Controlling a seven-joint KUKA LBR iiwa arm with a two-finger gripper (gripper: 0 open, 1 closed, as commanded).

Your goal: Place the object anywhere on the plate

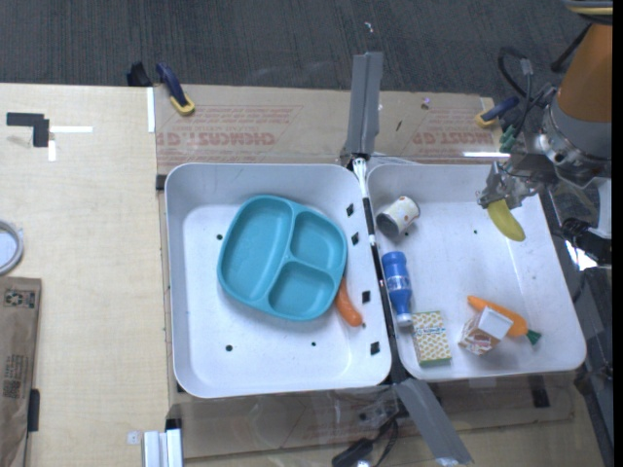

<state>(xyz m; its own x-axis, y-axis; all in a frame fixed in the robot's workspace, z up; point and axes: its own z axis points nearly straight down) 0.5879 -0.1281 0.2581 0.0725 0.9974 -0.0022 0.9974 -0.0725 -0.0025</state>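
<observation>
Your plate [282, 256] lies in the left bin [195, 358], well apart from the arm, which reaches over the right bin's [555, 353] far corner. The claw [503, 197] sits at the banana's [506, 222] upper end, its long axis running down-right; whether it grips, you cannot tell.

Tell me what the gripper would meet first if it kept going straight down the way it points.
Most likely the yellow banana, right at the gripper in the right bin. Whether they already touch is unclear; depth is hard to judge from this slanted view.
</observation>
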